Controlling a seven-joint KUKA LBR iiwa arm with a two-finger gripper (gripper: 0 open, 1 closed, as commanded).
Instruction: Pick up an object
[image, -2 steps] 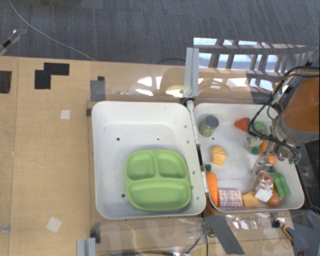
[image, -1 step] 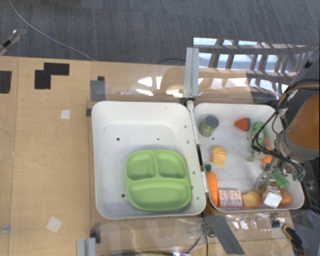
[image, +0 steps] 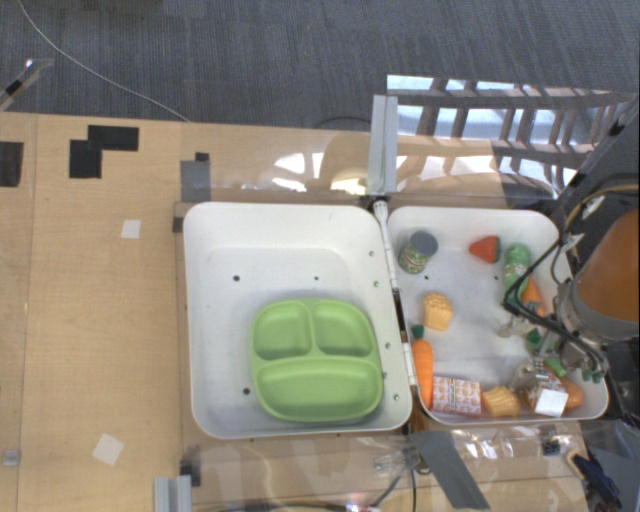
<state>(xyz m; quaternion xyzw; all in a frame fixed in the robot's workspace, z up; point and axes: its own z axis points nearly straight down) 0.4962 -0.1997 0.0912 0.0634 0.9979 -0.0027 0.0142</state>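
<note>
The right bin (image: 470, 300) holds several toy foods. Near its back left stands a small can (image: 417, 251), with a red strawberry-like piece (image: 485, 249) and a green bottle (image: 516, 260) further right. A yellow piece (image: 436, 311) lies mid-bin and a carrot (image: 423, 370) lies along the left wall. Along the front wall sit a printed box (image: 456, 395), a tan bread-like piece (image: 500, 402) and a white block (image: 551, 402). My gripper (image: 556, 370) is low over the bin's front right corner, just above the white block, and cables partly hide it. An orange piece (image: 531, 293) peeks out beside the arm.
The left bin (image: 225, 250) holds a green divided plate (image: 316, 359) toward its front. A metal post (image: 381, 145) stands behind the wall between the bins. The arm (image: 608, 280) covers the right bin's right edge. Bare wooden bench (image: 90, 330) stretches to the left.
</note>
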